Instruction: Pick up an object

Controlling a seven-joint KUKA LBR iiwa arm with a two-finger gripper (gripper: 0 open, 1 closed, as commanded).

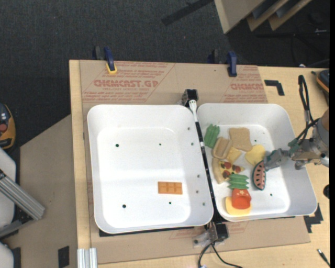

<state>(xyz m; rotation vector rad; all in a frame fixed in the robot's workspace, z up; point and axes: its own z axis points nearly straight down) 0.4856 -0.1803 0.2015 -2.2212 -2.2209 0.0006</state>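
Table (157, 78) carrying two white bins. Left bin (104, 131) holding orange cracker (170, 188) at 5 o'clock. Right bin (277, 125) holding toy food pile (233, 167). Tool (272, 158) hovering at 3 o'clock, beside watermelon slice (258, 176); finger state unclear, cannot tell.

Dark carpet (104, 26) beyond my bench, speckled, filling far side and left. Bench top is brown board (157, 78) with red print, corner black marks. Two blue clamps (109, 56) on far edge, one with yellow tip. Pale wooden furniture (261, 13) at top right, angled on carpet. Aluminium rail (21, 194) at lower left, slanted. Orange-and-black thing (5, 125) at left edge, cut off. Black cable (209, 256) trailing off near edge. Light even, soft shadows.
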